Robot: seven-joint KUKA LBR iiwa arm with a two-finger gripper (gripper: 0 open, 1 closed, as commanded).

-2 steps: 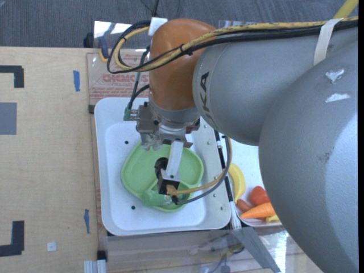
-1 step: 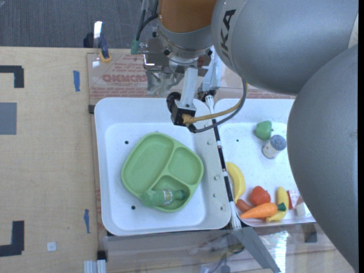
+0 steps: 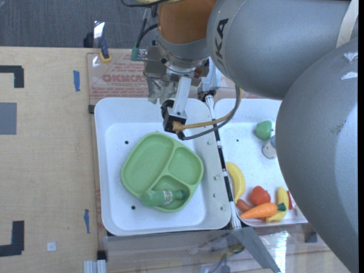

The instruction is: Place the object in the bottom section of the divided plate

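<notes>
Two shallow white bins side by side on the pale wooden worktop (image 3: 45,152), seen from above at a slant. In the left bin (image 3: 108,152), a green divided plate (image 3: 149,161) with three sections, sitting at an angle near the bin's middle, flat on the floor. In the section nearest the bin's near edge, taken here as the bottom one, a small green bottle-like object (image 3: 165,197) with a clear middle, lying on its side close against the plate's near rim. Probably kept from rolling by the raised walls around it. Over the far edge of the same bin, beyond the plate and well apart from the object, the grey arm (image 3: 187,16) with its orange band, and under the wrist the jaws. No telling from here how wide these stand, nor whether anything sits between them, wrist and cable being in the way. In the right bin (image 3: 250,152), toy produce left to one side of the job: a green round fruit (image 3: 263,129), a banana (image 3: 238,178), a red piece (image 3: 259,194), a carrot (image 3: 260,211). To judge from where the object lies, placing as good as done.
</notes>
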